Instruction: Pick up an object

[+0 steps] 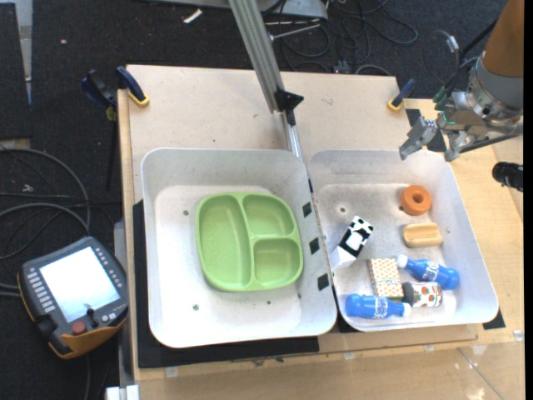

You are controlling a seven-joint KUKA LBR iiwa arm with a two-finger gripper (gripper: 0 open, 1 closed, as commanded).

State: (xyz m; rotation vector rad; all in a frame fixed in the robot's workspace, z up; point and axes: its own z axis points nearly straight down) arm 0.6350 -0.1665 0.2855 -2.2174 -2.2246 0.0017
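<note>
**Crowded corner, end effector hanging off to the side**

From my station I saw the end effector [429, 136] above the far right corner of the right bin [466, 223], over its rim and not over any object. Whether it was wide or narrow I could not tell; it carried nothing that I could see.

The candidates all lay in that right bin: an orange ring [416, 199] and a tan block [422, 235] nearest the arm, a black-and-white item [356, 238] near the divide, and a tight cluster at the near edge of two blue bottles [433, 272] [374, 307], a patterned box [384, 277] and a red-and-white can [423, 294]. The left bin [166, 223] held a green divided plate [250, 241].

My worry was the cluster: those pieces touched, so a descent there could knock a neighbour or pinch two at once. The ring looked low, and a grab might skid off it. A drop so close to the bin wall risked striking the rim.
</note>
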